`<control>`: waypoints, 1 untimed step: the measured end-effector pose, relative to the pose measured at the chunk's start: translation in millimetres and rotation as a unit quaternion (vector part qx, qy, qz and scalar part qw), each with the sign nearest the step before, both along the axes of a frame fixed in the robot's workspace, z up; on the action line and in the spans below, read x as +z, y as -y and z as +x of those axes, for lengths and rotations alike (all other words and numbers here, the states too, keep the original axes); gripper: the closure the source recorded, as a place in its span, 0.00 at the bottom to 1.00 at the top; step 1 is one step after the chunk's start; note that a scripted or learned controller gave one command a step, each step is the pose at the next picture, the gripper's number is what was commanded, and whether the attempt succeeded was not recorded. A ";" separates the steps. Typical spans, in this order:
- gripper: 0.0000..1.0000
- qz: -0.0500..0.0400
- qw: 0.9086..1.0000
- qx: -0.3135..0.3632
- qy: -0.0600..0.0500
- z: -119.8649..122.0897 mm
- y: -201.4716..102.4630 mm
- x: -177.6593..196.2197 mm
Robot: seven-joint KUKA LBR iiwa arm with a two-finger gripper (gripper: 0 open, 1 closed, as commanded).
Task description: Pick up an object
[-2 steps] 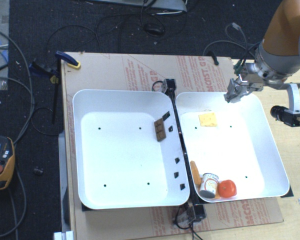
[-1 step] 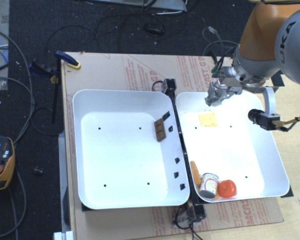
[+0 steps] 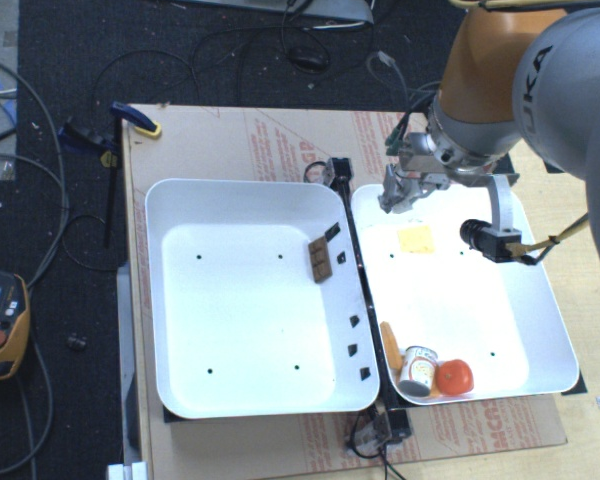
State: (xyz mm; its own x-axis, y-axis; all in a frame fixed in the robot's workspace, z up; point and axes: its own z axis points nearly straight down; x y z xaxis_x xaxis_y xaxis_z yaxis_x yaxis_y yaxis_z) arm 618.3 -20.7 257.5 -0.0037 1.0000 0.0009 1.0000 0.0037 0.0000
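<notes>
Brown bar [image 3: 321, 260]: lying in the left bin [image 3: 180, 218] against its right wall, tilted; looking stiff, light and thin, so probably best pinched across its narrow width.
Orange stick [image 3: 390, 345]: lying in the right bin [image 3: 540, 298] by its left wall, slender and likely rolling away under a loose pinch.
Small can [image 3: 417, 367]: resting in the near corner of the right bin, touching the red ball [image 3: 455, 376]; seeming rigid and smooth, likely slipping unless taken across its round sides.
Red ball: sitting just beside the can, crowding any approach; whether it is soft or hard is not showing.
Yellow pad [image 3: 415, 239]: lying flat on the right bin's floor, thin, giving little edge to seize.
Gripper [image 3: 400, 198]: hovering over the far left corner of the right bin, nothing showing between its tips; whether it is spread or closed I cannot tell, the tips blurring against the bin.
Hidden: the arm [image 3: 520, 58] is covering the right bin's far rim.
</notes>
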 end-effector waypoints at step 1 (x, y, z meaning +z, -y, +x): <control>1.00 0.000 1.000 0.000 -0.001 17.9 -49.7 -10.8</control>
State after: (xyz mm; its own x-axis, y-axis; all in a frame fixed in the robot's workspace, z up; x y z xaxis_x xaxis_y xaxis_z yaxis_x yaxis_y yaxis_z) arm 636.2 29.0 246.8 -0.0043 1.0000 0.0009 1.0000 0.0043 -0.0012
